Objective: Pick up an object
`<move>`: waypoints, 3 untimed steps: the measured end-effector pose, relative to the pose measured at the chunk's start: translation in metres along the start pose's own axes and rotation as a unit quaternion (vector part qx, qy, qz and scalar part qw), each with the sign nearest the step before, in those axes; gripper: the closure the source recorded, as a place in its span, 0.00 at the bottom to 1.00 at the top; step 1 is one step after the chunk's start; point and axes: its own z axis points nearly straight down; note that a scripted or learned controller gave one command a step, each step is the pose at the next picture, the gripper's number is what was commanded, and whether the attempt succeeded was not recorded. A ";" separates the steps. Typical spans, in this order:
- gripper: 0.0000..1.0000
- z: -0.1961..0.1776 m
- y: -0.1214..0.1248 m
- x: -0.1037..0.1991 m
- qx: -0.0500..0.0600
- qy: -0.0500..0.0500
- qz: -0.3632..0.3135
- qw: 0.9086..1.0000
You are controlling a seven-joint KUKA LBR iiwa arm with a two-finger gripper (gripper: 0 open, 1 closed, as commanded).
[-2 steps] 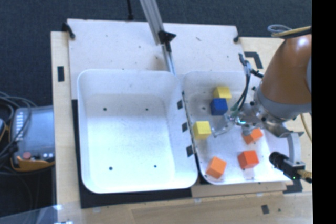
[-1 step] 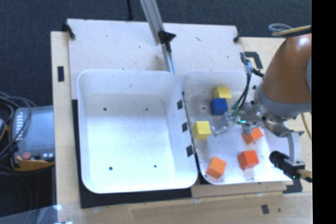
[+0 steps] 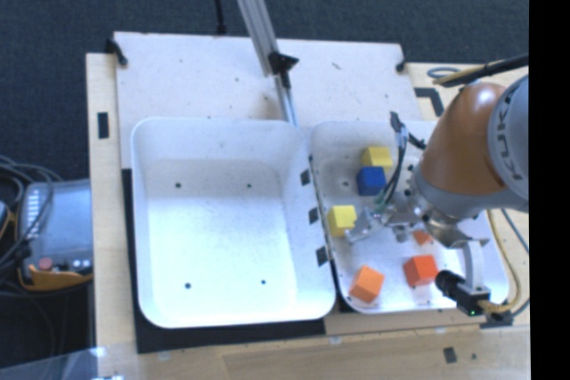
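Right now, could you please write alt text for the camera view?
A grey and orange robot arm reaches into the right white bin, its gripper beside a yellow block; another yellow block, a blue block and orange blocks lie nearby.

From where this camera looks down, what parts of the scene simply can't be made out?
- The tool: too small and blurred in the camera view to read its tips.
- A small orange piece: mostly covered by the arm's wrist.
- The right bin: its far side is hidden under the arm.
- The grey box at left: blurred, its front unreadable.
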 end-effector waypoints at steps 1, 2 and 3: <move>0.00 0.043 0.000 -0.005 0.000 0.000 0.000 1.000; 0.00 0.074 0.001 -0.007 -0.003 0.000 0.001 1.000; 1.00 0.062 0.002 -0.008 -0.006 0.000 0.006 1.000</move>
